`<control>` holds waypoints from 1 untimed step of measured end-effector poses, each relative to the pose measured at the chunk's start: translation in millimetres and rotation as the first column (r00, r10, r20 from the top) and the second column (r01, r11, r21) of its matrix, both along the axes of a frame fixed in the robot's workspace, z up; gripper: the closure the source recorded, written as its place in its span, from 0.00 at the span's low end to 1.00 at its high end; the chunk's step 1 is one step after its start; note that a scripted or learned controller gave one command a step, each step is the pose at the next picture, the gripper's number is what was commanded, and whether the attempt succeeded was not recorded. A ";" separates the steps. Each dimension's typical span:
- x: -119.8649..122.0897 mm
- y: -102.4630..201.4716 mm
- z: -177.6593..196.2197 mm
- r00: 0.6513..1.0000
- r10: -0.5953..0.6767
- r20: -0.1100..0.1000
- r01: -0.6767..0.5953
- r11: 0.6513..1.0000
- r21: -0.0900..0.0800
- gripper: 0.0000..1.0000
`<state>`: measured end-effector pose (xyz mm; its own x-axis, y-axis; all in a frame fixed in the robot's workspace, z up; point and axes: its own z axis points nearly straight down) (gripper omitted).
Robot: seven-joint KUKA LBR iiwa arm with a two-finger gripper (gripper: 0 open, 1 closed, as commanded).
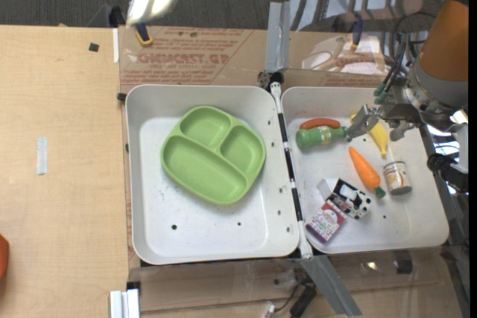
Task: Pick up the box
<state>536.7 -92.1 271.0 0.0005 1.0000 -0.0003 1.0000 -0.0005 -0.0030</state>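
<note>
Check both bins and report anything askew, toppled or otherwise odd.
The green bottle in the right bin lies on its side rather than upright. The small box rests skewed, overlapping a flat packet. The green divided plate sits turned at an angle in the left bin. Nothing looks spilled or broken.

The arm (447, 41) is running off the right edge, so only its orange band and part of the grey wrist are showing. The gripper (376, 123) is covering part of a yellow item (380, 139), leaving its shape unclear. A red item (322, 123) is lying half hidden behind the green bottle (320, 136). The print on the box (326, 221) and on the small jar (396, 178) is coming out too small to read. An orange object (3, 264) is being cut off by the left edge of the desk (59, 160).
</note>
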 end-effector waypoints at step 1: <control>59.7 -49.9 -82.1 0.999 -0.047 0.001 0.047 0.999 -0.001 0.00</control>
<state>596.4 -142.0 188.9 0.0475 0.9989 -0.0008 0.9989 -0.0475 -0.0020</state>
